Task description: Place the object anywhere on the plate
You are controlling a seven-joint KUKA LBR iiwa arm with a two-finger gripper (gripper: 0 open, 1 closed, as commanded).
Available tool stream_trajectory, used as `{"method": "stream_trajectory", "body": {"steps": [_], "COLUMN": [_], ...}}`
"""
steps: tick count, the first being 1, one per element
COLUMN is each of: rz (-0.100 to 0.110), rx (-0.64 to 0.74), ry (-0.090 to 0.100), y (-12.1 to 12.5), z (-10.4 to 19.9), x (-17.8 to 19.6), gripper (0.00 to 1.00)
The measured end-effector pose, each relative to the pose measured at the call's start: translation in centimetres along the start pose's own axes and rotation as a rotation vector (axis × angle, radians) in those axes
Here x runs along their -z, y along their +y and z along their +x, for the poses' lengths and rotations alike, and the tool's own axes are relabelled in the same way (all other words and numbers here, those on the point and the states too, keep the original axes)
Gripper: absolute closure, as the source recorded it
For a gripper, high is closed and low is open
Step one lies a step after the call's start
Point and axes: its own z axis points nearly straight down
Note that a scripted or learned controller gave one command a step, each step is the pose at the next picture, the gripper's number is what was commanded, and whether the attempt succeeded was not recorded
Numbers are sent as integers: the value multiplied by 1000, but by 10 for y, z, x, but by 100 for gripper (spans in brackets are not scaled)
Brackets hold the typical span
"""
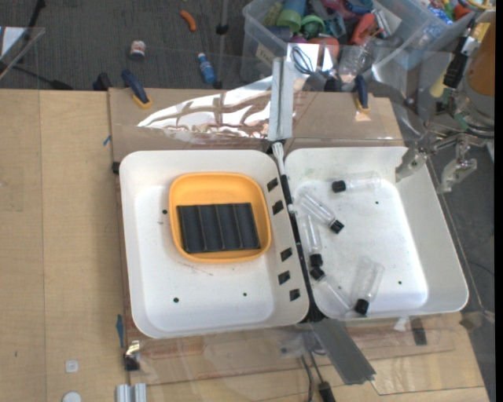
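An orange plate (221, 187) with rounded corners sits in the left bin (149, 283). A black ridged rectangular object (218, 228) lies flat on the plate and covers most of its floor. My gripper (434, 166) hangs over the far right corner of the right bin (428, 259), well away from the plate. It is open, with nothing between its fingers (409, 162). The grey arm and its orange band (481, 74) enter from the upper right.
Several clear tubes with black caps (322, 213) lie scattered in the right bin. A clear tub of colourful items (330, 23) stands behind the bins, and crinkled plastic film (212, 118) lies behind the left bin. Black clips (283, 235) line the divider between the bins.
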Motion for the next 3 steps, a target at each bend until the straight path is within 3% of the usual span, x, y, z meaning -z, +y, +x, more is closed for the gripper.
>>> {"method": "stream_trajectory", "body": {"steps": [1, 2, 3], "rz": [-2, -8, -10], "rx": [235, 290, 341], "ry": [-1, 0, -2], "y": [-1, 9, 20], "z": [2, -26, -57], "x": [-6, -8, -34], "gripper": [0, 0, 0]}}
